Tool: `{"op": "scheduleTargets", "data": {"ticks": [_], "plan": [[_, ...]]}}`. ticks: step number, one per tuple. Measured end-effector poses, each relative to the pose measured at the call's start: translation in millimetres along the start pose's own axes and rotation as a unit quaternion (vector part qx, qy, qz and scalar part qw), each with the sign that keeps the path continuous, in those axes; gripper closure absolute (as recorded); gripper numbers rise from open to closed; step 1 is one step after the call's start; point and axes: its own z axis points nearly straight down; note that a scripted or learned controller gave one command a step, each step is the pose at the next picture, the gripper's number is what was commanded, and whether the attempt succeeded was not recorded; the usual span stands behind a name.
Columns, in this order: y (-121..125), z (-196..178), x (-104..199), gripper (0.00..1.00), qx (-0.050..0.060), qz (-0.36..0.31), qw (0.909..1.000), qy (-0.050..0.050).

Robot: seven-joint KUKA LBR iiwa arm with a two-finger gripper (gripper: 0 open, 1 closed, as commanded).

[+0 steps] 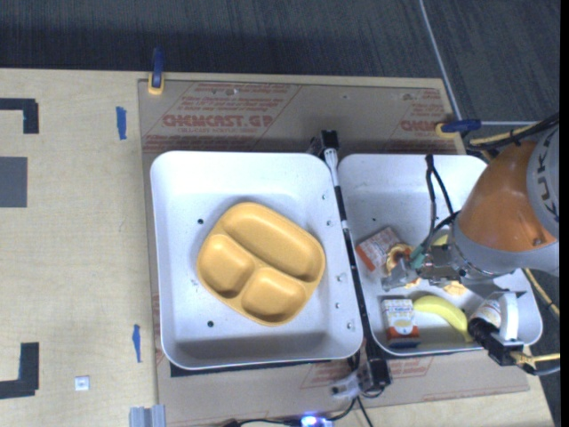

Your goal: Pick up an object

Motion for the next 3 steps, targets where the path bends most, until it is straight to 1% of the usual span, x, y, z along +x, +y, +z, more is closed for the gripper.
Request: {"op": "scheduleTargets", "data": {"ticks": [1, 2, 3], "plan": [[1.6, -10.1, 0.1, 1.0, -0.002, 0.0, 1.0, 0.0], [1.5, -10.0, 0.2, 0.0, -0.002, 0.0, 1.0, 0.0], [3.2, -20.1, 0.4, 1.0, -0.004, -0.001, 1.0, -0.001]]}}
